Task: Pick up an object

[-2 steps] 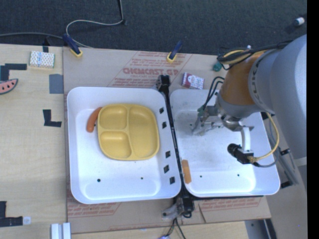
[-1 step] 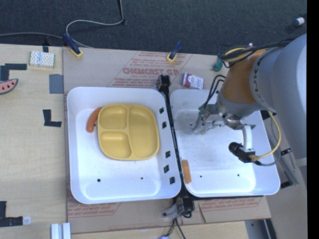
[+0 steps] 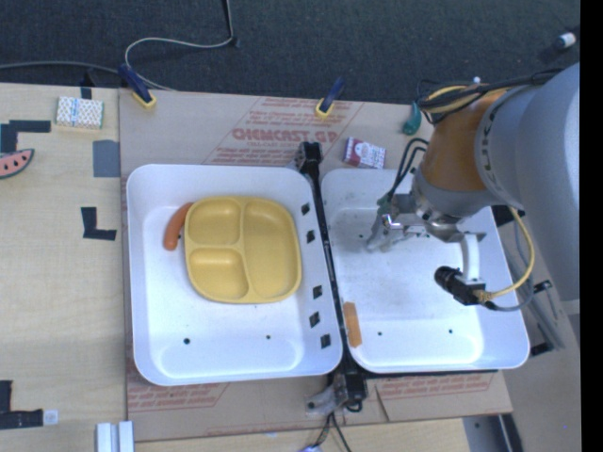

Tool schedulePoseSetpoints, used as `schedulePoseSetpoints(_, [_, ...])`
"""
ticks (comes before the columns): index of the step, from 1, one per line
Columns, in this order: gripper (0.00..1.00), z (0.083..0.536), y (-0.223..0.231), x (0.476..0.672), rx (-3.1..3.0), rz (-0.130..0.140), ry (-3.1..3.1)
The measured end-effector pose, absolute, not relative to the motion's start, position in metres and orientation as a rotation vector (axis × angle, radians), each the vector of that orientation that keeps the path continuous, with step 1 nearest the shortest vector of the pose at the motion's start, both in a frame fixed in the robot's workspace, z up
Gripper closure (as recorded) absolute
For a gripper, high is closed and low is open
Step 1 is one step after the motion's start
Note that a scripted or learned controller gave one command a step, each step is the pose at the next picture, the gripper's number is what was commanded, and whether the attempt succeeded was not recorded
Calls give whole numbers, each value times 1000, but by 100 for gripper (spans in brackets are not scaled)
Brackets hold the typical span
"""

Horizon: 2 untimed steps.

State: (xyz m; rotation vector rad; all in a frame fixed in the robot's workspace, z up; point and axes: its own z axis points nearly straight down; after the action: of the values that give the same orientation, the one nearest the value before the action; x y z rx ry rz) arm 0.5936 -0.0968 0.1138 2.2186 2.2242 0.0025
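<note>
1. Yellow plastic, smooth and slightly shiny, makes the divided plate (image 3: 243, 250) in the left bin (image 3: 160, 347). It is a rounded square with three compartments, one wide and two smaller, and it lies flat in the far half of that bin.
2. Just beside the plate's left edge lies an orange sausage-shaped toy (image 3: 173, 227), long and rounded at both ends. It touches or nearly touches the plate; I cannot tell which.
3. A second orange piece (image 3: 351, 324), short and stick-like, lies in the right bin (image 3: 490, 351), against its left wall near the front corner.
4. Both bins are white, shallow, with rounded corners and a matt surface. The floor of the right bin looks a little scuffed. They stand side by side on brown cardboard with red printing, and black clips sit along the seam between them.
5. The gripper (image 3: 382, 235) hangs over the far left part of the right bin, well apart from the short orange piece. Its metal fingers point toward the left. They seem close together, but I cannot tell how far open they are. Nothing is visible between them.
6. Above the gripper is the orange band (image 3: 452, 149) of the grey arm, with yellow and black cables around it.
</note>
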Motion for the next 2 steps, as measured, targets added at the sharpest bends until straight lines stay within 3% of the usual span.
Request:
schedulePoseSetpoints(1, [0, 114, -97, 594, 2218, 2, 2224])
schedulePoseSetpoints(2, [0, 85, -95, 620, 2221, 0, 2224])
